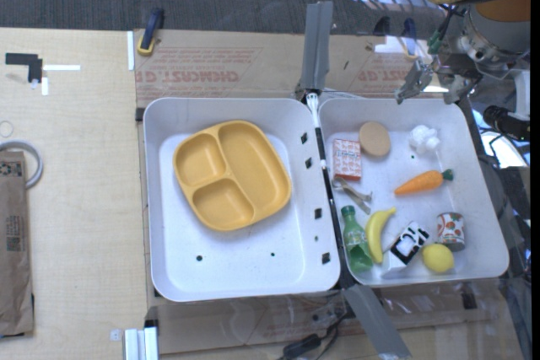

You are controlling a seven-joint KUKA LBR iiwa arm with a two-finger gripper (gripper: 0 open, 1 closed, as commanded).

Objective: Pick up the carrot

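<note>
A single overhead camera looks down at a slant on a wooden counter (67, 206) carrying two shallow white bins side by side.

The left bin (169, 265) holds a yellow divided plate (232, 173) with three compartments.

The right bin (481, 206) holds a scatter of small items. The carrot (420, 182), orange with a small green top, lies in the upper right part of this bin. Its long axis runs nearly left to right in the picture, tilted slightly, with the pointed tip toward the left and the green top toward the right and a little higher. It lies apart from its neighbours: a white crumpled object (424, 137) above it, a tan round disc (375, 139) up and to its left, a small red and white packet (347, 159) further left, a banana (378, 232) and a green bottle (354, 242) below left, and a lemon (438, 258) and a small printed can (450, 229) below it.

The arm enters from the upper right. Its hand (432, 78) hovers above the far rim of the right bin, with nothing between its fingers; whether they are apart or together cannot be told at this size. The carrot lies toward the near side from the hand, almost straight down the picture. By my reading, the reach has yet to begin: the hand must travel toward the viewer and descend, with its fingers set across the carrot's narrow width.
</note>
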